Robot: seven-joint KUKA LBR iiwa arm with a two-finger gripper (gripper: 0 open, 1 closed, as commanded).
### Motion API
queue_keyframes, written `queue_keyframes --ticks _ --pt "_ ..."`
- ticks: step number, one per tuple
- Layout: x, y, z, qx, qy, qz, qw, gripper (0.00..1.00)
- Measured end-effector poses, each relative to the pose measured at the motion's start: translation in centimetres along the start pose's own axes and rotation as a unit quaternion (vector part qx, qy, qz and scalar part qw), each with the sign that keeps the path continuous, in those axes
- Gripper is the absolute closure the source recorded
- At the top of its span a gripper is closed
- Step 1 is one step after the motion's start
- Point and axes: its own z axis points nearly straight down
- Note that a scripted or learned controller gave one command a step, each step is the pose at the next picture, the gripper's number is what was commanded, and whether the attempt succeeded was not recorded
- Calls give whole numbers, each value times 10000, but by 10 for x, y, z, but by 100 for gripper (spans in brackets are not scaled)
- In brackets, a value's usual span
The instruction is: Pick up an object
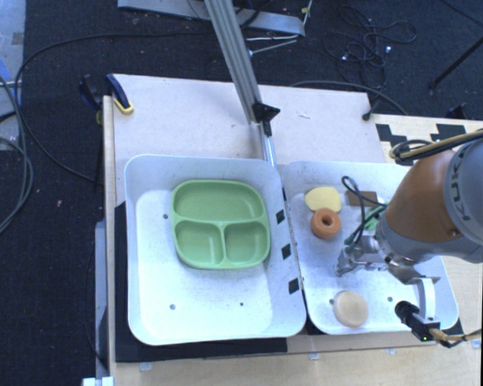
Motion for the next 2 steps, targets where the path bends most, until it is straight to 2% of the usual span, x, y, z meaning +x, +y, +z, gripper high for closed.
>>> queue_keyframes --ticks 2 --pt "-10 -3 -97 9 10 -26 10000 100"
